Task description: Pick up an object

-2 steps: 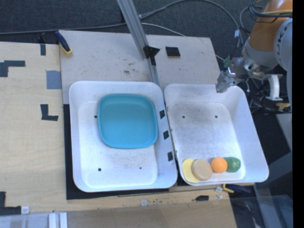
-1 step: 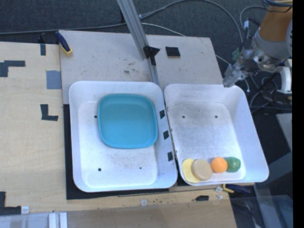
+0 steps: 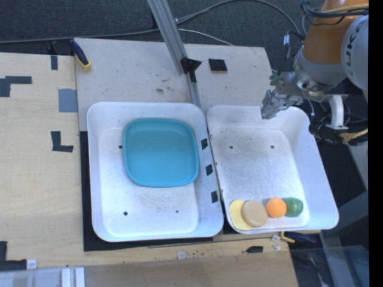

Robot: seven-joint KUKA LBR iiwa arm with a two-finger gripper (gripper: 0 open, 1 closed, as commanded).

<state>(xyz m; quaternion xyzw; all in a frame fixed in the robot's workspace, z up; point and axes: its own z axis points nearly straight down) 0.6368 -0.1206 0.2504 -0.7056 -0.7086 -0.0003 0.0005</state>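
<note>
Along the near edge of the right bin lie several small objects in a row: a yellow disc, a tan round piece, an orange ball and a green ball. My gripper hangs over the far right corner of that bin, well away from the objects. Nothing shows between its fingers.
A blue square plate rests in the left bin. A slanted metal pole rises from behind the bins' divide. Cables run across the dark floor at the back and right.
</note>
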